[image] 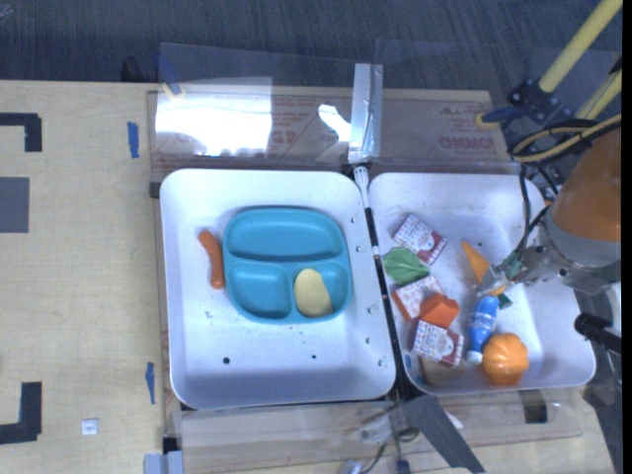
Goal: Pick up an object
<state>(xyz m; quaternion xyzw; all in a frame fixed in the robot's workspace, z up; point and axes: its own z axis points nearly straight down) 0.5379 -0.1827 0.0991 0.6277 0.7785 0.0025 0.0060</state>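
Objects sit piled in right bin (563, 363): blue bottle (483, 324), orange ball (506, 357) touching its lower end, small cartons (418, 237), green piece (404, 264), orange block (439, 311). Claw (502, 276) low over the bottle's top end, beside an orange cone (475, 261); grip state can't tell. Left bin (188, 294) has blue tray (286, 262) with yellow lump (313, 292), orange stick (211, 257) beside it.

In the left bin (188, 354) a blue tray (286, 233) sat centred, a yellow potato (313, 292) in its lower right compartment; an orange carrot (211, 258) lay beside the tray's left edge. The right bin (563, 363) held cartons (417, 238), a green leaf (403, 264), a blue bottle (483, 324) and, near its front edge, an orange pumpkin (506, 357)
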